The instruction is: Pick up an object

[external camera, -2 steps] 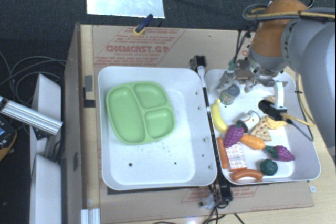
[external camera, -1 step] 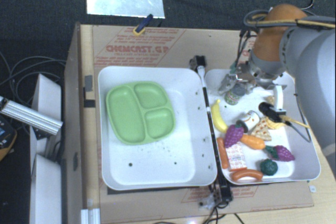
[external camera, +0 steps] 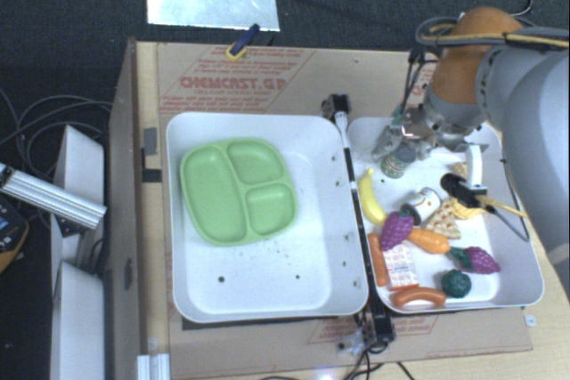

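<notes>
My gripper [external camera: 397, 157] hangs low over the far left corner of the right bin [external camera: 521, 285], under the orange wrist band. I see nothing held in it. Toy food lies in the near half of that bin: a yellow banana [external camera: 370, 196] along the left wall, a purple grape bunch [external camera: 396, 230], an orange carrot [external camera: 430, 240], a pizza slice [external camera: 451, 222], a second grape bunch [external camera: 479, 259], green broccoli [external camera: 456, 282] and an orange sausage [external camera: 419, 298]. The banana is the piece closest to the gripper, just below and left of it.
The left bin [external camera: 205, 289] holds a green divided plate [external camera: 238, 189]. A black clamp [external camera: 337, 108] sits where the two bins meet at the back. The grey arm [external camera: 534, 93] covers the right bin's far right corner. A red strip [external camera: 378, 261] lies by the divider.
</notes>
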### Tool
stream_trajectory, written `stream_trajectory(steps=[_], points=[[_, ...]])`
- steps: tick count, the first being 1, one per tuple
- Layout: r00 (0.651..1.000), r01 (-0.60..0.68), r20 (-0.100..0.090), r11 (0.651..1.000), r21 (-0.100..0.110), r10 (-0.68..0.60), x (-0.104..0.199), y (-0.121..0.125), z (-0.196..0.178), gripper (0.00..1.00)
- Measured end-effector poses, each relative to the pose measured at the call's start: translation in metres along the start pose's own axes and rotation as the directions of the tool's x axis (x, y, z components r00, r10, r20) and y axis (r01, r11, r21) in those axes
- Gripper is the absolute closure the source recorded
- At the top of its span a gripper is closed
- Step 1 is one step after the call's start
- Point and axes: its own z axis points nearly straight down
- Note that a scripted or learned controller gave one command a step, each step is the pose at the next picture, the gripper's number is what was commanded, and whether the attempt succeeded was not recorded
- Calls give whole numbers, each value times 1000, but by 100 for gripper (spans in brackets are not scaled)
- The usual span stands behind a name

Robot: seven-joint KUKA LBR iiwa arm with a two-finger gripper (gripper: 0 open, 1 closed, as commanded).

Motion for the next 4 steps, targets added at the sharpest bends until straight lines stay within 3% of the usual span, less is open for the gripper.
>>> stream_trajectory(steps=[1,4], points=[[1000,3,0,1000,1,-3,11,0,0,0],[1000,3,0,1000,1,-3,7,0,0,0]])
